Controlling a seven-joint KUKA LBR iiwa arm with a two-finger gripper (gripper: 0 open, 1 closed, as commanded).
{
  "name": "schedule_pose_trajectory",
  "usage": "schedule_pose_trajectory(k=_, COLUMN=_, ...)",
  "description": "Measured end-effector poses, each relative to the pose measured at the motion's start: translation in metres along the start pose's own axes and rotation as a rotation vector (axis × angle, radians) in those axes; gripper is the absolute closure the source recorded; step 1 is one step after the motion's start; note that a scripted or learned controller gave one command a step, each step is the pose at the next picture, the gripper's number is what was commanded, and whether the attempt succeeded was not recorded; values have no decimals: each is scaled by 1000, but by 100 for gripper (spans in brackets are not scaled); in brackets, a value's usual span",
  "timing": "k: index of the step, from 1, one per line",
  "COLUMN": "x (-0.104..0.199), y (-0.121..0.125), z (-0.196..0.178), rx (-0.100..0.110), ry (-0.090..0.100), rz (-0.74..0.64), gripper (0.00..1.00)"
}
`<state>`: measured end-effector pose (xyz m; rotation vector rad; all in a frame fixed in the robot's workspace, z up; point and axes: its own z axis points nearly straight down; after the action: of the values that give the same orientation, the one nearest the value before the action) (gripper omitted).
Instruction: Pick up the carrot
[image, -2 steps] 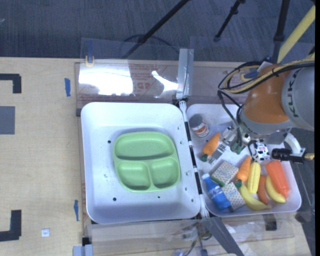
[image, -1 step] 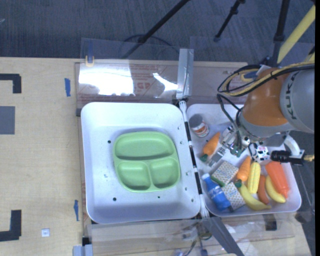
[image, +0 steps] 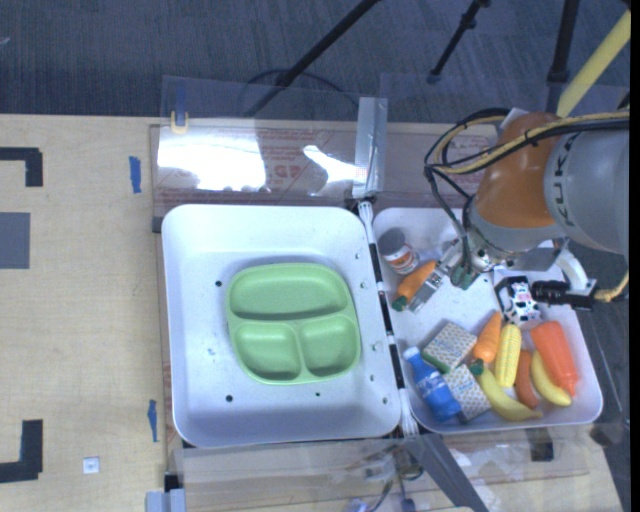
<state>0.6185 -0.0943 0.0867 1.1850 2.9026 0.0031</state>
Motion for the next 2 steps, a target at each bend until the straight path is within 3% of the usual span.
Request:
schedule_pose_trajectory(k=1, x=-2, y=2, z=-13, rx=-5, ry=-7, rz=-1, gripper=100)
schedule_pose_trajectory(k=2, x=-2, y=2, z=-13, rx=-5, ry=-6, rz=0, gripper=0)
